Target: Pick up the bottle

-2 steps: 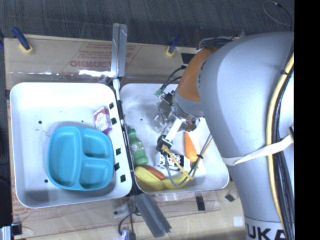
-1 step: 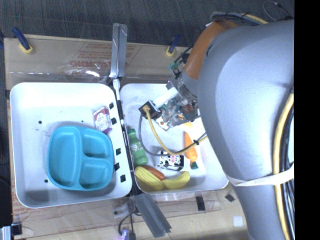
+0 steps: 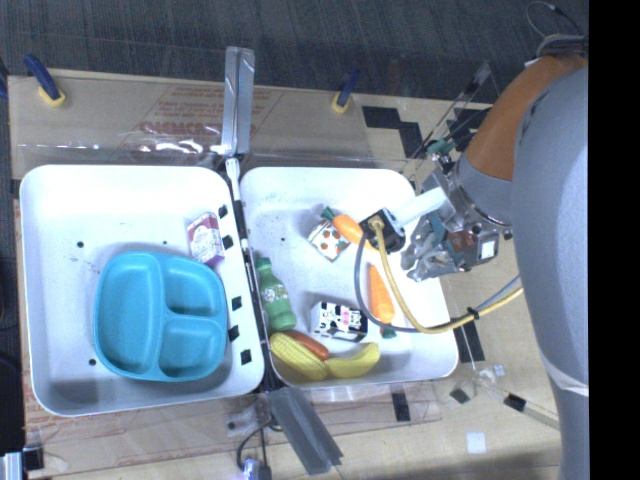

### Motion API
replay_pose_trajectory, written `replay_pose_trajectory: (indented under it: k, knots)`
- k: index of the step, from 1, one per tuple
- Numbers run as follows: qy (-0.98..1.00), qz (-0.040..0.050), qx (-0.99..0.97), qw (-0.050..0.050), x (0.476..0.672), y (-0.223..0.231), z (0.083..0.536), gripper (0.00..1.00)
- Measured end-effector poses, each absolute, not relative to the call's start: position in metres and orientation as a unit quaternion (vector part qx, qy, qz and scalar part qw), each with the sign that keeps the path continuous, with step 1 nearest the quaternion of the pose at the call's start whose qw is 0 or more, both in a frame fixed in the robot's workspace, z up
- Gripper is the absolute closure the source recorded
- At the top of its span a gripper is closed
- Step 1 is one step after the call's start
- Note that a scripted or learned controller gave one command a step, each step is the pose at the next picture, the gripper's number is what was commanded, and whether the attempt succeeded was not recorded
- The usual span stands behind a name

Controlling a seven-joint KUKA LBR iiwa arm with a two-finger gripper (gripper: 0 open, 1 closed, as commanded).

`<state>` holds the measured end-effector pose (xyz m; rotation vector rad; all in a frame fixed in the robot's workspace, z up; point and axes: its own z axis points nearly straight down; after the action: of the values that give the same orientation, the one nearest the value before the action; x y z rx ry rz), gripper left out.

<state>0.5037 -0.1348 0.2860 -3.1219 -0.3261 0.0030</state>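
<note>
The bottle is green with a pale label and lies along the left wall of the right bin, its cap toward the back. My gripper hangs over the right side of that bin, well to the right of the bottle and apart from it. A carrot lies just left of the gripper. Nothing shows between the gripper and the bottle but other toys.
The right bin also holds a small orange piece, a patterned cube, a black-and-white box, a banana and a yellow-red fruit. A yellow cable loops under the gripper. The left bin carries a blue tray and a packet.
</note>
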Motion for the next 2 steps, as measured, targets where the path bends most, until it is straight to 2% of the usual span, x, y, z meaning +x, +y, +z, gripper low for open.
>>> replay_pose_trajectory:
  k: [1,2]
  knots:
    - [-0.214,0.0027,-0.977,0.003,0.482,-0.171,0.278,1.0]
    - [-0.128,0.0022,-0.992,0.002,0.477,-0.2,0.268,1.0]
